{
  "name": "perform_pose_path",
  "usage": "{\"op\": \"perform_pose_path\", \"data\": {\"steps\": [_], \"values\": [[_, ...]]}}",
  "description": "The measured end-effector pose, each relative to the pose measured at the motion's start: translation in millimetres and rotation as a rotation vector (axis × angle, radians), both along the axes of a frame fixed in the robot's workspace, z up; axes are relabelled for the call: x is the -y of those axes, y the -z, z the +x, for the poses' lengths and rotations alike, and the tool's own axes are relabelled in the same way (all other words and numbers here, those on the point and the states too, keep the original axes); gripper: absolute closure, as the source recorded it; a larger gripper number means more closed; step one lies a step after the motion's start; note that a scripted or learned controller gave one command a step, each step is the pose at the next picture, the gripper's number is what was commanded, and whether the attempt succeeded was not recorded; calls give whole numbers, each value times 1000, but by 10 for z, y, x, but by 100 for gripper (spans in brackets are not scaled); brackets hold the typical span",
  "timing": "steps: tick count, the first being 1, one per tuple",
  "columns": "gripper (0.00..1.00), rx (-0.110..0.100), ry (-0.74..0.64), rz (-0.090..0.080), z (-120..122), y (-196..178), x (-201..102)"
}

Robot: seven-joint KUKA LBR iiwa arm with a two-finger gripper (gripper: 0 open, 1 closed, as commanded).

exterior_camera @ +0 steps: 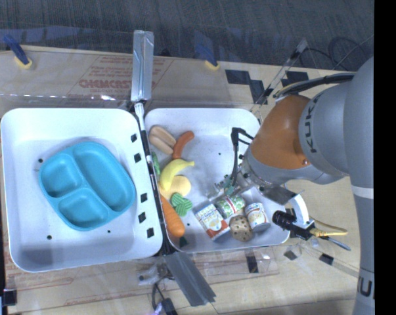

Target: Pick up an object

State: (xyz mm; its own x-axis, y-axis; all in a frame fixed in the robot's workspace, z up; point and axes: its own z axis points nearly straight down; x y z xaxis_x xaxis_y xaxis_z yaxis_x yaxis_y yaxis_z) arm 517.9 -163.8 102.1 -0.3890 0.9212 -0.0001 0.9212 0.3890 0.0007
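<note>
The arm (296, 140) reached into the right bin (204, 120), its jaws low over a small green-labelled can (230, 205); I cannot tell their state.

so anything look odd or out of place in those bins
Nothing is spilled or broken. The toy food is crowded into the right bin, a carrot leaning on the divider, while the left bin holds a blue tray.
</note>
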Motion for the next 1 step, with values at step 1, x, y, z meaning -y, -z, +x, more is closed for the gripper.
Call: {"op": "perform_pose_path", "data": {"steps": [1], "values": [[0,0,0,0,-1,3,-1]]}}
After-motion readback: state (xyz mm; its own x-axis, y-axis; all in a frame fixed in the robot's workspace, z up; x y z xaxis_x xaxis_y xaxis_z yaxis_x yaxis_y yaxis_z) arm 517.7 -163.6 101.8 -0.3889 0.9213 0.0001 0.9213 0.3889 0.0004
